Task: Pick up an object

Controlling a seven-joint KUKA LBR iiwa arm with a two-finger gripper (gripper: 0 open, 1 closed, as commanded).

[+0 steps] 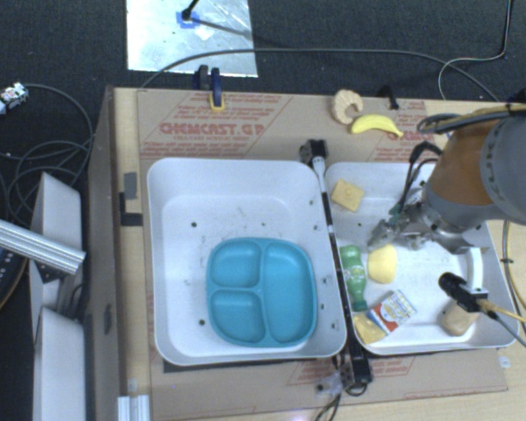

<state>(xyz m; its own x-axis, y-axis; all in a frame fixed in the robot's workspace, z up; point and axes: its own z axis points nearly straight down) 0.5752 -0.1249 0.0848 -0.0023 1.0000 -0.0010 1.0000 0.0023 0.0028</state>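
So the bench (245,117) is basically brown cardboard with red print, with the left bin (184,191) and right bin (373,170) side by side on it, plus a banana (375,126) and a beige ring-shaped thing (346,104) just behind the right one.

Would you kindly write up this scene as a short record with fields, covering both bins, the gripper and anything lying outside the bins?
left bin: holds a blue divided plate
right bin: holds a pale yellow wedge, green item, yellow ball, printed packet and tan block
gripper: low inside the right bin, close beside the yellow ball
held object: none visible
outside bins: banana on the cardboard behind the right bin
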